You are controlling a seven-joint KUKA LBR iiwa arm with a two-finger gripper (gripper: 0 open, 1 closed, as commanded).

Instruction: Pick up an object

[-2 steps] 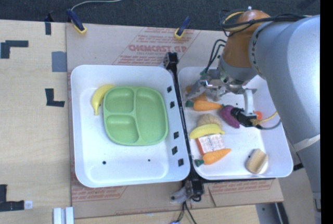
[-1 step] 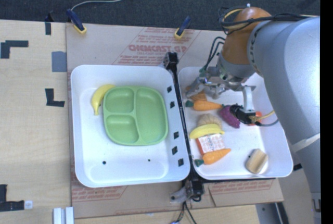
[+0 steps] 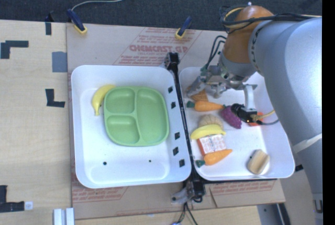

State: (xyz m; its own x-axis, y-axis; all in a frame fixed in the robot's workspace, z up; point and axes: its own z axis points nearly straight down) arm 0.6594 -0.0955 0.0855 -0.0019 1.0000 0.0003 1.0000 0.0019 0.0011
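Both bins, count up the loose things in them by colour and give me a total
Yellow: 2, a banana and a second banana
Green: 1, divided plate
Orange: 2, carrot and second carrot
Purple: 1, eggplant
Red and white: 1, packet
Tan: 1, bread roll
Total: 8

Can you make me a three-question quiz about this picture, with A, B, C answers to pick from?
1. Where does the green plastic divided tray lie?
A. left white bin
B. right white bin
C. on the cardboard sheet

2. How many orange toy carrots are in the right bin?
A. none
B. two
C. five

3. How does the yellow toy banana in the left bin lie?
A. on top of the tray
B. beside the tray's left edge
C. between the gripper's fingers

Answers: 1 A, the tray sits in the left bin. 2 B, one carrot lies below the two-finger gripper, another near the front. 3 B, it rests by the tray's upper left corner.
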